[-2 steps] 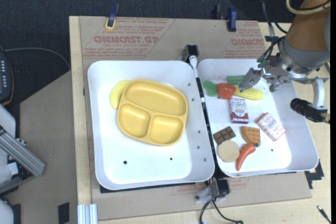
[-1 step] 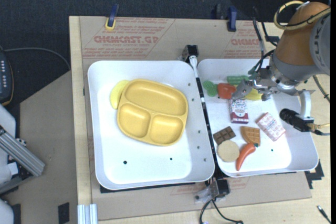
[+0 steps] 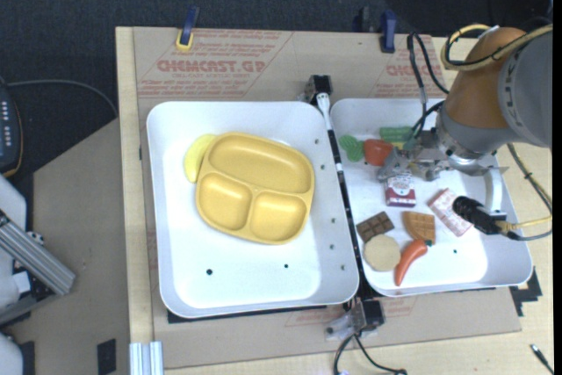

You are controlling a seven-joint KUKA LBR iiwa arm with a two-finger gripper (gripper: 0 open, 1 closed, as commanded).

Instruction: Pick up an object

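The surface (image 3: 263,57) is a pale board printed with red lettering, carrying two shallow white bins side by side. The left bin (image 3: 176,215) holds a yellow divided plate (image 3: 255,187) with three compartments, lying near the bin's middle, and a flat yellow piece (image 3: 195,155) peeks out from under the plate's left edge. The grey arm (image 3: 518,92) with its orange band reaches in from the right over the right bin (image 3: 474,263), and its hand (image 3: 413,161) hangs low over the upper middle of that bin; whether its grasping parts are spread or pressed together cannot be told from this slant. The small objects to pick from all lie in the right bin: a green piece (image 3: 352,147) and a red round piece (image 3: 378,152) near the top left, a small red-and-white carton (image 3: 400,190) just below the hand, a pink-and-white packet (image 3: 449,212) to the right, a brown chocolate-like square (image 3: 376,226), a waffle-patterned tan piece (image 3: 420,227), a pale round cookie (image 3: 381,254), and an orange-red chili shape (image 3: 408,262) touching the cookie's right side.
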